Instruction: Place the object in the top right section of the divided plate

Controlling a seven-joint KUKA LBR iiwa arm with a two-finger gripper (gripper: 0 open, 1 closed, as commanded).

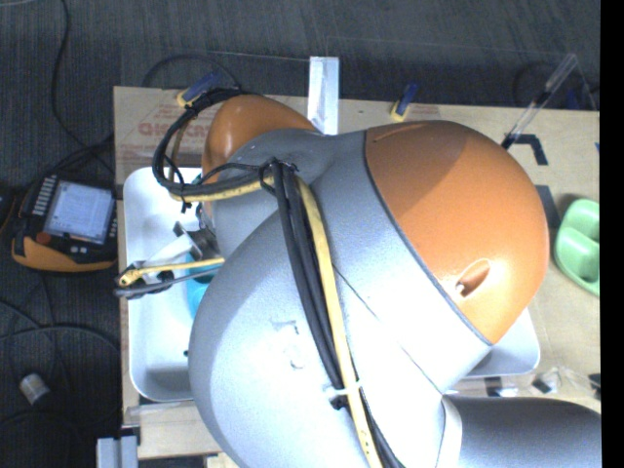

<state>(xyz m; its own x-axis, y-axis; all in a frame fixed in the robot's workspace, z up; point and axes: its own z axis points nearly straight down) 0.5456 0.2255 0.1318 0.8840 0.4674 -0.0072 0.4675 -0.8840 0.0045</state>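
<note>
Even overhead light, soft sheen on arm, mild overall blur.

The grey and orange robot arm fills most of the view and covers nearly all of both white bins on the table. Its lower part is cut off by the bottom edge. The end effector is hidden beneath the arm's body. A blue shape peeks out beside the arm, too covered to identify. A green object at the right is cut off.
</note>
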